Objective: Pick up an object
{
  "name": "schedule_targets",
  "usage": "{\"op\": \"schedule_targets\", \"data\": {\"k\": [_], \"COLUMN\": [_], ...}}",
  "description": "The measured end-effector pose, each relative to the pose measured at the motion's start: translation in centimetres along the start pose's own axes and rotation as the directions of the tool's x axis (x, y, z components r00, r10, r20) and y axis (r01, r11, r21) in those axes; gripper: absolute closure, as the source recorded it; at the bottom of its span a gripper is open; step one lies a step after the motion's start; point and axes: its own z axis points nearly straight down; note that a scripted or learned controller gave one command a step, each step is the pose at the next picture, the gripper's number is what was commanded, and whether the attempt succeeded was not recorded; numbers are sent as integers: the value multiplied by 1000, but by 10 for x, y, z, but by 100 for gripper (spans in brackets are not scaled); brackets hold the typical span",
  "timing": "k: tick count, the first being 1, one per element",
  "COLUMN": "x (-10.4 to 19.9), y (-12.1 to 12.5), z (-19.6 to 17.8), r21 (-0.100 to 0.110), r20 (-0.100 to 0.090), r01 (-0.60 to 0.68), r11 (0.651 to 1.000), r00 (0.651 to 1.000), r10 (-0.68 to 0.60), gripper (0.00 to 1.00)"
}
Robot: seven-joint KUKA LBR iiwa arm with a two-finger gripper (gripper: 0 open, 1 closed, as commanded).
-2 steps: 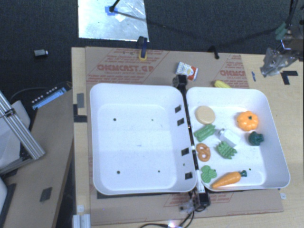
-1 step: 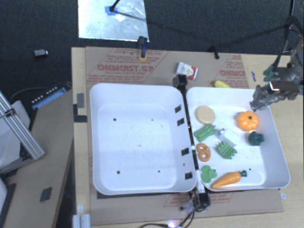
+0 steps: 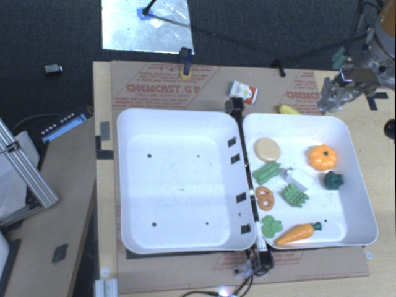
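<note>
camera view from above shows the right shallow white plastic bin (image 3: pixel 356 184) holding 1 glossy orange pumpkin (image 3: pixel 323 157), 1 orange carrot (image 3: pixel 297 232), 1 round tan cookie (image 3: pixel 267 149), 1 brown pretzel (image 3: pixel 265 197), 1 dark green broccoli floret (image 3: pixel 333 180) and 3 ridged green vegetable pieces. 1 metal two-finger gripper (image 3: pixel 331 98) hangs above the bin's far right corner, nothing between it; whether open, i cannot tell. left smooth white bin (image 3: pixel 176 178) lies alongside.

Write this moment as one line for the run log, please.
gripper: above bench behind right bin, holds nothing | right bin: pumpkin, carrot, pretzel, other toy foods | pick: not yet done
</note>
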Motion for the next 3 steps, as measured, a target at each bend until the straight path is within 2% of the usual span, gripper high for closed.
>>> {"op": "schedule_targets", "data": {"k": [1, 2, 3], "x": [30, 57, 65], "y": [-7, -34, 33], "z": [-2, 2, -5], "r21": [4, 5, 0], "r20": [-1, -2, -1], "r01": [-1, 1, 0], "r11": [1000, 1000, 1000], "r00": [1000, 1000, 1000], "r10": [1, -1, 0], "gripper": [100, 100, 100]}}
